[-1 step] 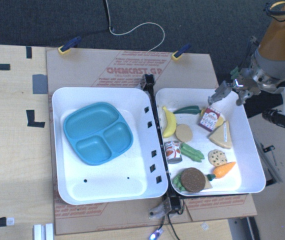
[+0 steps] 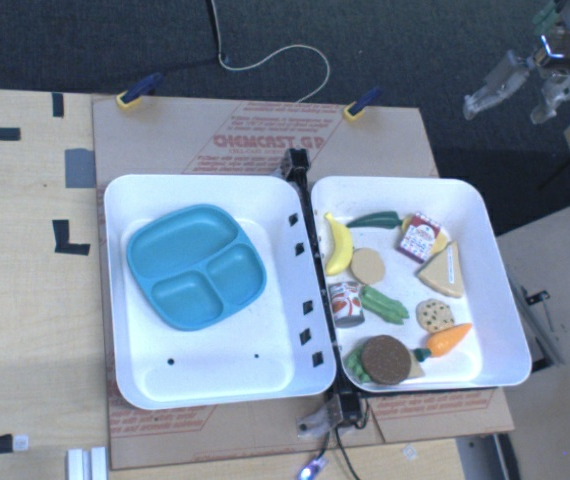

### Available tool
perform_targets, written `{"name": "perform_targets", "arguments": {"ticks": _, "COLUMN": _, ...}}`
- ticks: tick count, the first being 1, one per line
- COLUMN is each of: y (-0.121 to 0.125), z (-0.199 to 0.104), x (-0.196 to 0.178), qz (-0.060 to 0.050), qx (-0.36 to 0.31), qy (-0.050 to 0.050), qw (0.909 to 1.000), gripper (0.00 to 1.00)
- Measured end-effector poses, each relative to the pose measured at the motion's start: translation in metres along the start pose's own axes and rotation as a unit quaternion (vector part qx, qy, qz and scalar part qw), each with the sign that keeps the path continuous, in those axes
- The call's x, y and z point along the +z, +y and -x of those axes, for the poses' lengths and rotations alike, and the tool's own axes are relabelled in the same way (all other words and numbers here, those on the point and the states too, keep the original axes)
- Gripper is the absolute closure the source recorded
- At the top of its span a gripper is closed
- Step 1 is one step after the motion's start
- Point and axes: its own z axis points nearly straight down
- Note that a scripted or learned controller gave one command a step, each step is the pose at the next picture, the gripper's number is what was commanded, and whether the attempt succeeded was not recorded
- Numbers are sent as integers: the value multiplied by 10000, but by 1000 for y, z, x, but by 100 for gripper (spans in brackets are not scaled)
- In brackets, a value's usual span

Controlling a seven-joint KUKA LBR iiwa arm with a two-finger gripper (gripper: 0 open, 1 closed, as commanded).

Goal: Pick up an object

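Camera view is showing the two-finger gripper hanging with its pale fingers spread wide and nothing between them, up beyond the far right corner of the right-hand shallow white bin, outside its rim. Candidate objects are lying inside that bin; nearest the gripper is the small red-and-white carton, sitting near the bin's far right corner, down and to the left of the gripper. Judged from this, the coming move is calling for travel inward over the rim, then a descent.

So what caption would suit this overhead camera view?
Gripper hovers open beyond right bin of toy food; blue tray fills left bin.
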Motion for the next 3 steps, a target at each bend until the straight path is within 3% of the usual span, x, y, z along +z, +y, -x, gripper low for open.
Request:
{"name": "perform_targets", "arguments": {"ticks": 1, "y": 0, "z": 1, "x": 1, "qz": -96, "qx": 17, "qy": 4, "qw": 10000, "gripper": 100}}
{"name": "perform_targets", "arguments": {"ticks": 3, "y": 1, "z": 0, "x": -19, "qz": -96, "qx": 7, "qy": -8, "qw": 10000, "gripper": 100}}
